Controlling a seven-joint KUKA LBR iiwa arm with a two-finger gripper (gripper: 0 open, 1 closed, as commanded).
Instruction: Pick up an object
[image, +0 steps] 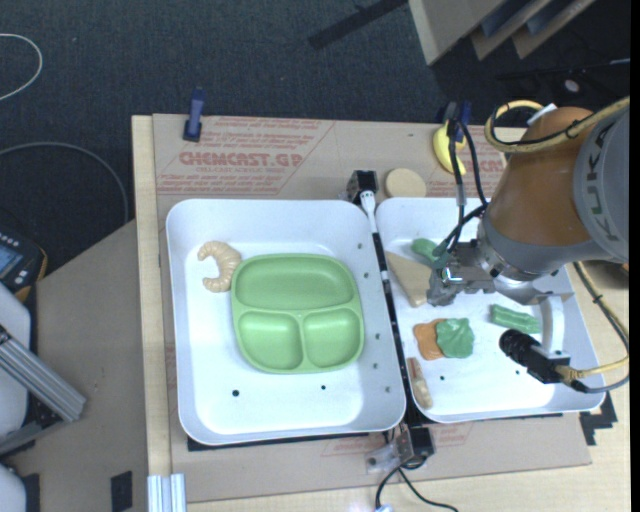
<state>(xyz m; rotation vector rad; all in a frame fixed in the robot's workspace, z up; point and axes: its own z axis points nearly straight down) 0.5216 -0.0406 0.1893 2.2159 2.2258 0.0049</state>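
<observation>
1. Hand (447, 283) hangs low over the right bin (480, 400), far-left part; you cannot tell how its fingers stand.
2. Green leafy piece (455, 337) lies just nearer, touching an orange piece (427, 341).
3. Green divided plate (297, 311) fills the left bin (200, 330), croissant (219, 263) beside it.

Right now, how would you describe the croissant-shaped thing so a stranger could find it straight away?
Start at the left shallow white bin, which holds a big green divided plastic plate. Just off that plate's upper left corner lies a small tan curved pastry-shaped toy, hooked like a crescent. It is the only beige piece in that bin; the other loose pieces lie in the right white bin.
</observation>
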